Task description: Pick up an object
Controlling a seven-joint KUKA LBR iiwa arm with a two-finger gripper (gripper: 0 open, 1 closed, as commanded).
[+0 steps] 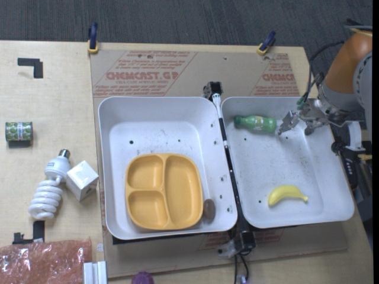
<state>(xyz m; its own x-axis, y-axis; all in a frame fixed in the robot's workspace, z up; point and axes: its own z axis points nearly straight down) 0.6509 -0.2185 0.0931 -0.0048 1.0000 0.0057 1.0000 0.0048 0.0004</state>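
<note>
Far to the pincer's left, out on the bare bench, a small green can (18, 132) lies on its side. Below it, a white spiral light bulb (47, 189) rests beside a white cube (82, 180). A patch of reddish mesh (41, 261) sits at the bench's lower left corner.

Nearer, but with a whole bin between it and the pincer, the left bin (112, 117) holds a yellow divided plate (164, 191), with a small brown pebble-like object (209, 209) touching the plate's right edge.

In the right bin (331, 212), a green bottle (255, 123) lies on its side near the upper wall. It is just beside the pincer, to its left, with its nearer end very close to the fingertips, though nothing is seen between the fingers. A yellow banana (287, 195) lies well below the pincer, toward the bin's lower wall and slightly left of it.

The gripper (291, 123) hangs over the upper right part of the right bin, tilted toward the bottle. Its fingers are too small and blurred to make out; whether they are released or clenched cannot be told. The grey arm with its orange band (346, 70) enters from the right.
</note>
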